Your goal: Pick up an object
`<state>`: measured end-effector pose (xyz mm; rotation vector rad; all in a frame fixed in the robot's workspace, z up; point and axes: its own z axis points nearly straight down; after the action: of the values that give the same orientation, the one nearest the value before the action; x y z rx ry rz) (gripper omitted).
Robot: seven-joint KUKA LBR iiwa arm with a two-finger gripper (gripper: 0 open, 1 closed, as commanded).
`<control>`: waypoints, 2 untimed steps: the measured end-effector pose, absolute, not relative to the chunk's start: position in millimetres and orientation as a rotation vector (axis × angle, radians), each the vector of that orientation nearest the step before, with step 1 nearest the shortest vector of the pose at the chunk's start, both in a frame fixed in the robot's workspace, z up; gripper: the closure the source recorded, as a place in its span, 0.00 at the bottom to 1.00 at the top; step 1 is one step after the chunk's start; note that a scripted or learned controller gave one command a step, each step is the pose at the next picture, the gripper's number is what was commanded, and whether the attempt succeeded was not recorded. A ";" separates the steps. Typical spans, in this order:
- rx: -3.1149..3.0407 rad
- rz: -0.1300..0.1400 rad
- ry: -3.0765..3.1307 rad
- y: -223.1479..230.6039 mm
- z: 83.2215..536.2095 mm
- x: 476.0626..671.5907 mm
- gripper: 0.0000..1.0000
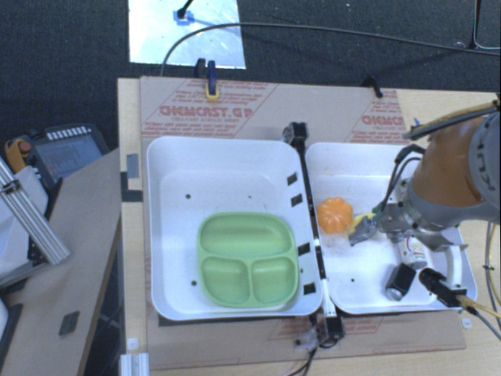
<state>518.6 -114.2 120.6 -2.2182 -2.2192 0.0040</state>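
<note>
Right bin [352, 171]: gripper [362, 229] beside orange [335, 215].

Orange ball [335, 215], light green divided plate [248, 258], white bins [180, 178].

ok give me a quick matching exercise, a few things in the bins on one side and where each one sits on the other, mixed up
Things:
1. green plastic divided plate
2. round orange fruit-shaped toy
3. small dark cylinder with a pale end

Places:
A. right bin, near its front edge
B. left bin, toward the front
C. right bin, close to the divider between the bins

Pairs: 1-B, 2-C, 3-A
</note>
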 end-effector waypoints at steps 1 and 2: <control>-2.222 -0.002 -2.224 -114.3 134.2 520.4 1.00; -2.222 -0.007 -2.231 -116.8 197.1 527.6 1.00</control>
<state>527.6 -116.8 197.1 -2.2223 -2.2308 -0.0074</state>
